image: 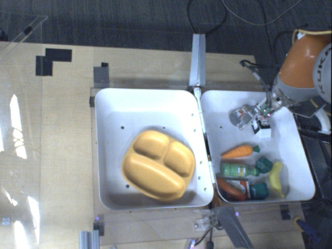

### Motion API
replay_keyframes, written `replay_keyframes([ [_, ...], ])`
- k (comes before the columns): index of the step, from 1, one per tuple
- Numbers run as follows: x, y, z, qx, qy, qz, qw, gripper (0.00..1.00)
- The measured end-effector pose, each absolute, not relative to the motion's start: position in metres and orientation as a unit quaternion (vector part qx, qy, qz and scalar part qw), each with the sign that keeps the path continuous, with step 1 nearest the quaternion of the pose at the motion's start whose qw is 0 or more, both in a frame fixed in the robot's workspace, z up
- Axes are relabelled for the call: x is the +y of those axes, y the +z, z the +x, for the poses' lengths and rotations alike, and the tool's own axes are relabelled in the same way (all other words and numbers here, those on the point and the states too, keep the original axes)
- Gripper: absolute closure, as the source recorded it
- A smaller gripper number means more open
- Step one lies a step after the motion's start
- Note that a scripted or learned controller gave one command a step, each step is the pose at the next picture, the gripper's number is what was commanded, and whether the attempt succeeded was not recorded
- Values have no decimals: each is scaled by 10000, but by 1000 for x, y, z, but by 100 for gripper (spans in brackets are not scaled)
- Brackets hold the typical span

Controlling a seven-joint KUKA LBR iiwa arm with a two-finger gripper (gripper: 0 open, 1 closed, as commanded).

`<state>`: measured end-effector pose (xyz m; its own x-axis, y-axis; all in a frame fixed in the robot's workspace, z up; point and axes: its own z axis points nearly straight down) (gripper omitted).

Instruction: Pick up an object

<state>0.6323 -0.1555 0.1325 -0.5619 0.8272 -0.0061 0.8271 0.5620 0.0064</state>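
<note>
Objects for picking lie crowded along the near edge of the right white plastic bin point(301, 139): an orange toy carrot point(237, 151), a green bottle with a label point(237, 169), a dark teal lump point(263, 164), a yellow banana-shaped toy point(276, 179), a red-orange piece point(230, 187) in the near left corner; none is lifted. Two-finger gripper point(244, 116) sits low over the far half of that bin, apart from the cluster; whether it is spread or closed cannot be told, and nothing is seen between its tips. Risks, as judged: closing where it is catches only bare floor; descending on the pile, tips may land on two items at once, or the rounded carrot may squirt aside. Left white bin point(104, 139) holds one big yellow lobed bread-like form point(158, 164). Bench point(52, 139) is pale wood, black tape marks at the far left; dark carpet point(104, 9) and loose black cables point(207, 14) beyond.
</note>
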Motion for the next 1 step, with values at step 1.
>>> replay_keyframes([
  [1, -138, 89, 586, 9130, 22, 4079, 55, 0],
])
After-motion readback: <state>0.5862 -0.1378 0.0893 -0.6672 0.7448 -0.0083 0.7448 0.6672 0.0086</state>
